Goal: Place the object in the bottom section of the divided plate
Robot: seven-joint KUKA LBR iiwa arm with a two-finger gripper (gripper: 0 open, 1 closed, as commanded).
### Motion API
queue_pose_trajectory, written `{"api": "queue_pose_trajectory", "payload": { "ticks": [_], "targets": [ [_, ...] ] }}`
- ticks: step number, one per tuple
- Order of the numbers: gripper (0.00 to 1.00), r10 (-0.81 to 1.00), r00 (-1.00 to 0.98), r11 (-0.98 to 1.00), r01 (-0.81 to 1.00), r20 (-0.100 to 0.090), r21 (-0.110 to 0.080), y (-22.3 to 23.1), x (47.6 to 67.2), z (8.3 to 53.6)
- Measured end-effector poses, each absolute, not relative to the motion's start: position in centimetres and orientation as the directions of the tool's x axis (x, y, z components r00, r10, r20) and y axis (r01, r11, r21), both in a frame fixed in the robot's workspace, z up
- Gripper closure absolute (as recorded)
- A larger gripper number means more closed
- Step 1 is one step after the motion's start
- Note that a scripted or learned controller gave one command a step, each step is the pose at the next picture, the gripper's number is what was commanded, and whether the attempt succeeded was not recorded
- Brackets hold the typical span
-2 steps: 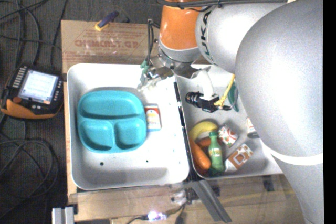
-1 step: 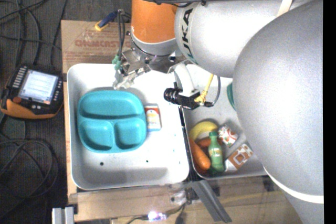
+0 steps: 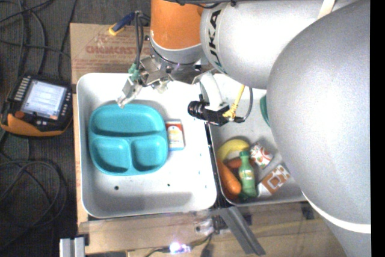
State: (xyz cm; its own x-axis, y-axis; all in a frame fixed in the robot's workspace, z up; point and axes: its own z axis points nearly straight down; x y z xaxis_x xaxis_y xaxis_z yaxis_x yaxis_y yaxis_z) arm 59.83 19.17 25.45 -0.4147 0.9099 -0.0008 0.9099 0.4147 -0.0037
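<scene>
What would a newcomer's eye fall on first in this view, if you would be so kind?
The huge grey arm with its orange band dominates the upper right, its gripper hanging over the top rim of the turquoise plastic divided plate in the left white bin. A small orange-and-white carton lies against the plate's right edge, and the right bin holds a yellow banana and a green bottle.

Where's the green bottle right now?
In the camera view the green bottle lies in the right bin, between the carrot on its left and a small carton on its right, just below the banana.
</scene>
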Motion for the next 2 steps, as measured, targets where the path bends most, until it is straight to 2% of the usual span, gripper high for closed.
{"api": "queue_pose_trajectory", "payload": {
  "ticks": [1,2],
  "targets": [
    [0.00,0.868,-0.496,0.496,0.868,-0.003,-0.005,15.2,62.9,21.4],
    [0.00,0.910,-0.415,0.415,0.910,-0.001,-0.006,13.9,55.9,18.0]
  ]
}}
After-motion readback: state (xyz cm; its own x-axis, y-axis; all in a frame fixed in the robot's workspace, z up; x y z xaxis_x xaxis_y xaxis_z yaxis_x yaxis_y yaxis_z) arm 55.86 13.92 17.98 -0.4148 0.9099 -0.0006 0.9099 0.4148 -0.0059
